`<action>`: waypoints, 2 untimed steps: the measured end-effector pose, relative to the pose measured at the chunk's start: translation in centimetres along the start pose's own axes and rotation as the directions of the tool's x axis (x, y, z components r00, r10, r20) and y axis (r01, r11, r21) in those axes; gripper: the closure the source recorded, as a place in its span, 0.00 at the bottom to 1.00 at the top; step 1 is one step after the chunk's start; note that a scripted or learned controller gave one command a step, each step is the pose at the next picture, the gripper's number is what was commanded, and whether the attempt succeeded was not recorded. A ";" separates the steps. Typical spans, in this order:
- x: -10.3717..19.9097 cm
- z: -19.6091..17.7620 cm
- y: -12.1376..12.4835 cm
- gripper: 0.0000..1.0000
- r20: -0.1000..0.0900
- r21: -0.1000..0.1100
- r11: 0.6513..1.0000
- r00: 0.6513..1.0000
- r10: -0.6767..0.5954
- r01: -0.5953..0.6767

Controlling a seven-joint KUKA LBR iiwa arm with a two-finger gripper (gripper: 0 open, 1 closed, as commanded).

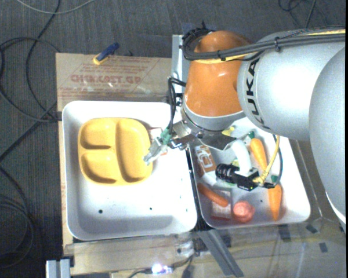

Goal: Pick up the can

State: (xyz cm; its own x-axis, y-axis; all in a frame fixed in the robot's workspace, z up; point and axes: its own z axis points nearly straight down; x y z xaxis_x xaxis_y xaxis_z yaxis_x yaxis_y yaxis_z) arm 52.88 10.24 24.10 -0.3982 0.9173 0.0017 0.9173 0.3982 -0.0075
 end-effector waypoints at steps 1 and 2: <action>0.4 15.0 1.7 0.00 0.005 -0.024 0.994 0.994 -0.109 0.109; 1.8 14.5 6.0 0.00 0.010 0.008 0.983 0.983 -0.185 0.185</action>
State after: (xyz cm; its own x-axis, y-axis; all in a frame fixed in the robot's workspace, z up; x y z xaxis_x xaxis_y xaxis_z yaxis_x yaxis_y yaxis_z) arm 57.61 14.26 9.56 -0.5614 0.8275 -0.0070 0.8275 0.5613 -0.0146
